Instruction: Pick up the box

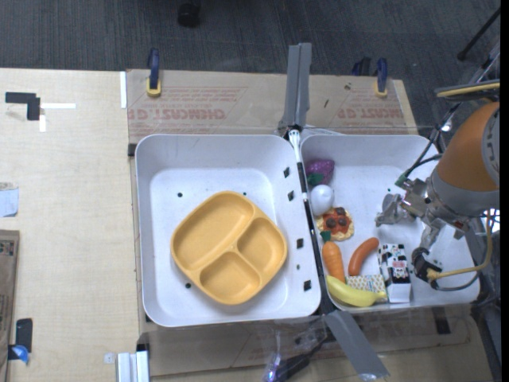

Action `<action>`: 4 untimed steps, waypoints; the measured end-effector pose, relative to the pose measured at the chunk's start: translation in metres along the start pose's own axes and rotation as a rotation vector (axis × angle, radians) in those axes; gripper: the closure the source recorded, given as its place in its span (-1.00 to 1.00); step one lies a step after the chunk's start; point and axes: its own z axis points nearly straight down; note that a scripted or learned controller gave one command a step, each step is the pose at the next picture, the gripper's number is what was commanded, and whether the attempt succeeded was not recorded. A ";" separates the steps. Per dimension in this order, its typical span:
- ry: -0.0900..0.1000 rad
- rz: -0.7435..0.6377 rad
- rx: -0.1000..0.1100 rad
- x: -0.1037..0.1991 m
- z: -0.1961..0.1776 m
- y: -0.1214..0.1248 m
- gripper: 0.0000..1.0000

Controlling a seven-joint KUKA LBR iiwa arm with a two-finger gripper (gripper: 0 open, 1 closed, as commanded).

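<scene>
The box (394,270) is small and white with black and red print. It lies near the front edge of the right bin (362,153), beside a red sausage (363,254). My gripper (396,210) hangs over the right bin's right half, above and a little behind the box and apart from it. The grey arm with its orange band (475,159) comes in from the right. Nothing shows in the gripper's grasp.
Along the right bin's left side lie a purple item (320,168), a white egg (320,199), a pizza toy (336,224), a carrot (333,261), a banana (351,294) and a cracker (367,282). A yellow divided plate (229,247) sits in the left bin (159,173).
</scene>
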 end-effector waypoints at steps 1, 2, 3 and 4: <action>0.001 -0.103 -0.002 0.043 0.009 0.019 -1.00; 0.000 -0.042 -0.004 0.044 -0.024 0.052 -1.00; 0.000 0.007 -0.001 0.006 0.009 0.047 -1.00; -0.005 0.092 0.013 0.024 -0.013 0.099 -1.00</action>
